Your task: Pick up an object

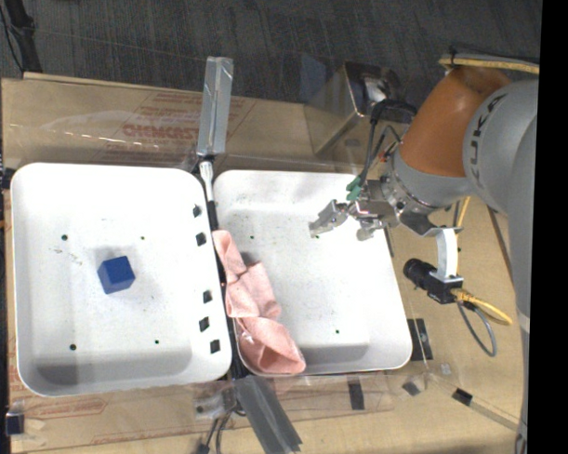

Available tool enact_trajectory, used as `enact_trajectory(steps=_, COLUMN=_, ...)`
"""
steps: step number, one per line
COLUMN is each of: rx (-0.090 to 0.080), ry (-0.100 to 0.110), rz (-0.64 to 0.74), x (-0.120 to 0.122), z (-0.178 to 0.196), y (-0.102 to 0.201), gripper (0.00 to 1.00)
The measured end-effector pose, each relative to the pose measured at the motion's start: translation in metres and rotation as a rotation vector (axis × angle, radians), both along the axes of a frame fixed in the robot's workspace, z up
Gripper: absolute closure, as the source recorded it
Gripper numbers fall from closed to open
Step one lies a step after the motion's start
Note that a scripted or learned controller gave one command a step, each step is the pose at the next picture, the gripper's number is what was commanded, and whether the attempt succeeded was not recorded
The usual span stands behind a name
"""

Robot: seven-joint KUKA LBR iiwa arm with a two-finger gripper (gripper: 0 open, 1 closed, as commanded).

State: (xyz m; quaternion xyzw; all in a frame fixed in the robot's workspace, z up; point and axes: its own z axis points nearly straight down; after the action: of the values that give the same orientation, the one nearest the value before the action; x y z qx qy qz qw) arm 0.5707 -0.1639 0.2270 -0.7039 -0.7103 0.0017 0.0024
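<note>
Overhead view of the bench. Two white bins sit side by side: the left bin (41, 259) in the left half of the frame, the right bin (356, 298) at centre. The arm (474, 116) enters from the upper right, and its gripper (345, 219) hangs over the upper part of the right bin, above bare floor. Whether its jaws stand parted or closed cannot be told at this size; nothing is seen between them.

Two candidates for picking are present. A pink cloth (253, 309) lies crumpled along the left wall of the right bin, running down to the lower left corner of that bin. A blue cube (117, 273) rests alone in the middle of the left bin, well apart from every wall.

The cloth appears the nearer target. For a sound grasp, the gripper would best travel toward lower left, centre over a raised fold rather than the flat edge, keep off the bin wall, and descend with jaws wide before closing. The cloth will likely slump, so a deep pinch seems wise. The cube offers flat, firm faces but demands crossing the divider.
</note>
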Motion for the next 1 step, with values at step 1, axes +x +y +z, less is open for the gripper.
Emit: enact_trajectory(steps=1, rx=-0.001, ry=0.000, rz=0.032, x=-0.0078, z=-0.0604, y=0.0384, gripper=0.00)
